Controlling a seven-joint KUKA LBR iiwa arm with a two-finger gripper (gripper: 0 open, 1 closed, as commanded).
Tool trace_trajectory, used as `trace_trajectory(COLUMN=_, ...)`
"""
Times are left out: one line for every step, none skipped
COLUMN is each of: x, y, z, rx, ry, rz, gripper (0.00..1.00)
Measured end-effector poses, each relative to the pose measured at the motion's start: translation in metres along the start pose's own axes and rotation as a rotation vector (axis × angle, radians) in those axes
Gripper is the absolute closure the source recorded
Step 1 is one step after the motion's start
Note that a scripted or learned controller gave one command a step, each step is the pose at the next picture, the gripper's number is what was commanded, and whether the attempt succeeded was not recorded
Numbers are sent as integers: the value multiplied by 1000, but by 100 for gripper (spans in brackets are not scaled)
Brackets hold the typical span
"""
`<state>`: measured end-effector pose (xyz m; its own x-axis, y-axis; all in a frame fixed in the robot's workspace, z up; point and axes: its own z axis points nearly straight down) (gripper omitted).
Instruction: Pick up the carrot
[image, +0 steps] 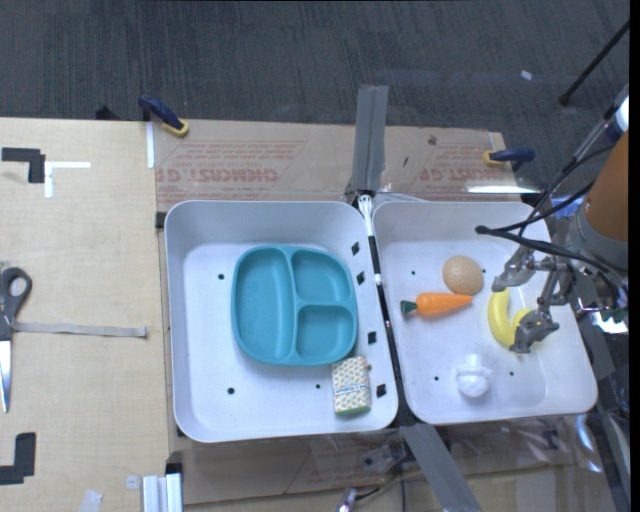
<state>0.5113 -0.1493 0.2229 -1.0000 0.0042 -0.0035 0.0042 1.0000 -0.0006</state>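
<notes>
1. We see two shallow white bins side by side on the bench: the left bin (190, 330) and the right bin (420, 385).
2. The carrot (441, 304) lies in the right bin, near the middle, almost level across the view, its green stub pointing toward the divider between the bins.
3. A tan egg (462, 275) sits just behind the carrot, touching it or very nearly so; we cannot tell which.
4. A banana (499, 317) lies just right of the carrot's thick end, curving toward the front of the bin.
5. A small white object (473, 379) rests nearer the front wall of the right bin, well apart from the carrot.
6. The gripper (530, 300) hangs over the right side of the right bin, right of the banana, reaching in from the view's right.
7. Its two fingers stand spread apart, one near the back of the banana and the other near its front end, and we see nothing held between them.
8. The gripper is clear of the carrot, with the banana lying between them.
9. In the left bin we see a teal divided plate (295, 304) near the middle, with three compartments.
10. A small sponge (351, 385) lies just in front of the plate's right corner.
11. A pair of scissors (8, 320) lies on the wooden bench at the far left.
</notes>
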Motion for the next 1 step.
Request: trace_trajectory(x=-38, y=23, z=110, rx=8, ry=-26, rz=-110, gripper=0)
